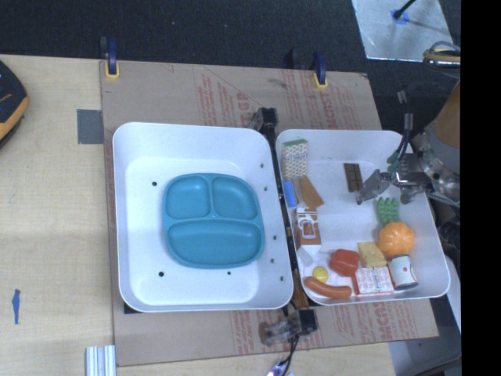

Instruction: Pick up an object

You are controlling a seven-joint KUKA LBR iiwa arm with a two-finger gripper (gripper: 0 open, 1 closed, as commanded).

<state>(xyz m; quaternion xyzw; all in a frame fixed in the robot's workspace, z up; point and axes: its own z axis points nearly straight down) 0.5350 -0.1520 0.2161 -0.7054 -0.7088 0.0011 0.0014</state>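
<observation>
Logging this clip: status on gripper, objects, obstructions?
Gripper low over right bin, nothing seen held. Green toy and orange right beside it. Items crowded.

Light wooden bench top (47, 233) spans lower view. Brown cardboard sheet (235, 92) with red printing lies on it, held at far edge by two blue-and-yellow clamps (110, 57). Grey tape patch (90, 125) sits left of sheet. Dark carpeted floor (219, 14) beyond bench. Pale square patch (399, 18) lies on floor, top right. Even overhead light, soft shadows.
</observation>
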